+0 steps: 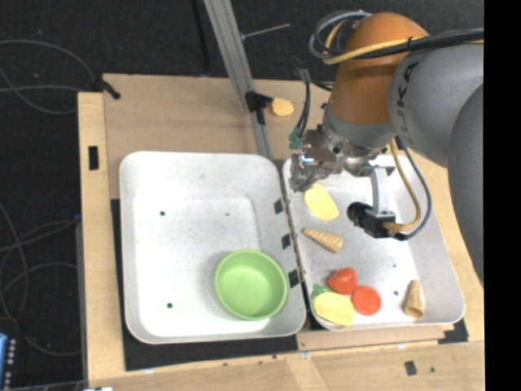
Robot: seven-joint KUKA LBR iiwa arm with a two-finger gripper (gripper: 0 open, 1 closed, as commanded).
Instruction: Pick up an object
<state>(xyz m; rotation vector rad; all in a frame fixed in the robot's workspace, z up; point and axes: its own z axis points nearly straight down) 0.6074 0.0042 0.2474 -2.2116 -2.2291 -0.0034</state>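
Plastic toy food lies in the right bin [435,243], and the piece closest to the gripper [308,169] is a smooth, pale yellow oblong [321,203] just below the metal fingers, apart from them; whether those fingers are spread or closed cannot be told. Further down from the yellow oblong lie a ridged tan cone [324,239], two glossy red rounds [355,290], a yellow lump [334,308] and a second cone [415,298]. Left of the oblong, across the divider, the left bin [175,198] holds a round, matte green bowl [250,284].
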